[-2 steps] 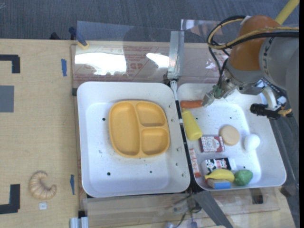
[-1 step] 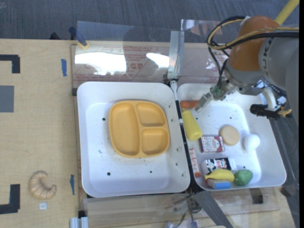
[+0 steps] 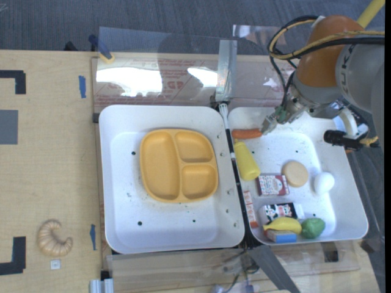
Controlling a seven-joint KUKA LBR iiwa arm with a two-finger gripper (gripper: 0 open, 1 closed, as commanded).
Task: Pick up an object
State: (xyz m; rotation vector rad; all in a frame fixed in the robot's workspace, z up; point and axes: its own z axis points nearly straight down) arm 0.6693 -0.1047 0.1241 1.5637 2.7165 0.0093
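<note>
In the camera view, the step in hand looks like the approach: the end effector (image 3: 269, 126) is low over the far-left corner of the right bin (image 3: 342, 163), its tip just beside the right end of the orange carrot-like stick (image 3: 247, 134), the likely target. Nothing shows between the tips, and whether they stand apart or together I cannot tell. The yellow bottle (image 3: 247, 162) lies just beneath the stick. Next, I judge, the tips must straddle the stick without fouling the bin wall
</note>
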